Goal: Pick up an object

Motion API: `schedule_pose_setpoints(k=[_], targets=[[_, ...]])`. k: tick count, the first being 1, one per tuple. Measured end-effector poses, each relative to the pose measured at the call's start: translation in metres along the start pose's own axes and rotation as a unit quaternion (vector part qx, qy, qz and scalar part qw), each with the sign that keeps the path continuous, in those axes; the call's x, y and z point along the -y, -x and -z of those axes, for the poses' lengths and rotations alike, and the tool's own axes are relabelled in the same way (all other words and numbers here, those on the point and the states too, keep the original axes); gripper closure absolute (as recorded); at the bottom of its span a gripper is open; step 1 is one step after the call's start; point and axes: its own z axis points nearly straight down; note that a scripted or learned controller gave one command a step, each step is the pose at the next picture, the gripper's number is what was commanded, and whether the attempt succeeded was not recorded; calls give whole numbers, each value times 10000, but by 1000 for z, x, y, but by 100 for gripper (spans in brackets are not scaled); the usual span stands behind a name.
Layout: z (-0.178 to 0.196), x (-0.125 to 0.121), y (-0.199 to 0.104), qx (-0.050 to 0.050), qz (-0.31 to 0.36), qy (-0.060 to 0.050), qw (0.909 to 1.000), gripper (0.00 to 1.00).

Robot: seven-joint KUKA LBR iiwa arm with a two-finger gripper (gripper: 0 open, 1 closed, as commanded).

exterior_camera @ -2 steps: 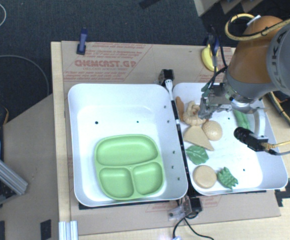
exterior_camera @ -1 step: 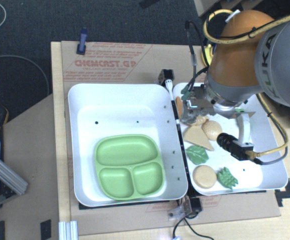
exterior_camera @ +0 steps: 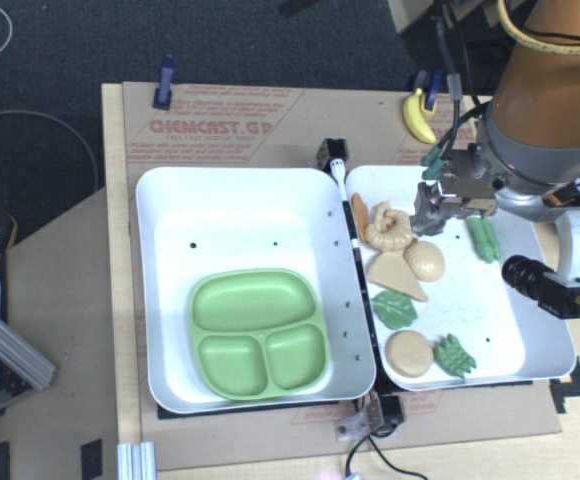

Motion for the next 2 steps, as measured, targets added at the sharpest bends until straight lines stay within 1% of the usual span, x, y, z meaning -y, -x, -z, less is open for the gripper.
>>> schedule_pose_setpoints(k=[1,2], targets=[[-62,19,-65,0,29,-103,9999,100],[59,15,-46,-5,-2,19,10000,100]])
